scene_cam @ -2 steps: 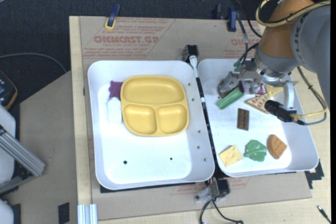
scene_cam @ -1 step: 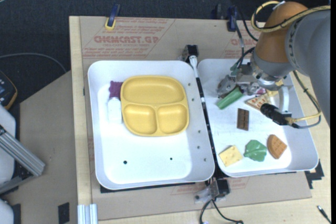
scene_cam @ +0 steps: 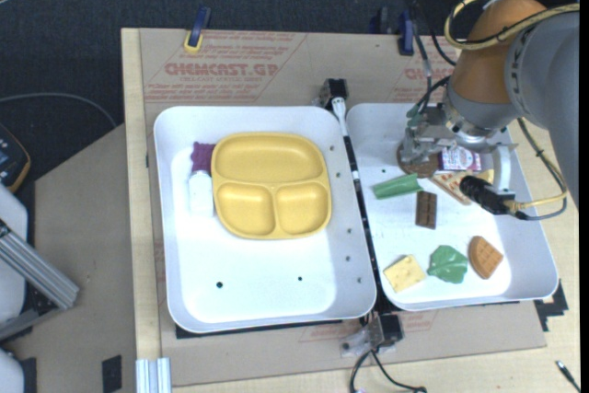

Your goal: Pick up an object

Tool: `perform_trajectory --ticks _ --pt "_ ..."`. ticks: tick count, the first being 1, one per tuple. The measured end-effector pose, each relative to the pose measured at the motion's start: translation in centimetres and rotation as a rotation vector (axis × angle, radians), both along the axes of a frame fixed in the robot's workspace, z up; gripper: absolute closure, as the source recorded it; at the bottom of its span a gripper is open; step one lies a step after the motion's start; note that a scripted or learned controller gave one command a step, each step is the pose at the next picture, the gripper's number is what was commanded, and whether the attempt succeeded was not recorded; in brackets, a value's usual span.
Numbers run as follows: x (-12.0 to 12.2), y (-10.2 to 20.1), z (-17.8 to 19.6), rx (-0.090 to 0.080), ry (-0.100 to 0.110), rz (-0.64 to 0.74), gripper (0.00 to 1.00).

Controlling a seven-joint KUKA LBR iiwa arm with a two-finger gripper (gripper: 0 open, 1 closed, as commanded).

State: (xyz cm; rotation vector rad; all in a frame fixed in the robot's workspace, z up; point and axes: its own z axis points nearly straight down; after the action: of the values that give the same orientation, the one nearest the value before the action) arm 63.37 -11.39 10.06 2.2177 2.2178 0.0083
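Right, the gripper (scene_cam: 421, 157) is low in the right-hand bin (scene_cam: 379, 135), hanging just up-view of the brown bar (scene_cam: 426, 209), and it sits over a dark brownish lump (scene_cam: 417, 167) at its tip. Touching or merely above it? I cannot tell, nor whether the gripper is clenched or released, because the wrist covers it. Just up and right of the brown bar lies a red-and-white packet (scene_cam: 459, 161), partly under the arm, with a tan wedge (scene_cam: 450, 187) between packet and bar. A green pod (scene_cam: 396, 187) lies just left of the bar, nearly touching. Down-view of the bar: a yellow block (scene_cam: 403, 272), a green leafy piece (scene_cam: 448, 263) and an orange-brown bun (scene_cam: 485, 257). Well left of the bar, in the left bin (scene_cam: 258, 285), sits a yellow divided plate (scene_cam: 271, 182).
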Motion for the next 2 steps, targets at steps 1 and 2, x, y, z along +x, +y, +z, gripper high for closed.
perform_trajectory --ticks 1,2 --pt "0.2 -0.2 6.5 -0.002 -0.001 0.0 1.0" --pt "0.4 -0.2 12.0 -0.002 -0.002 0.001 1.0"
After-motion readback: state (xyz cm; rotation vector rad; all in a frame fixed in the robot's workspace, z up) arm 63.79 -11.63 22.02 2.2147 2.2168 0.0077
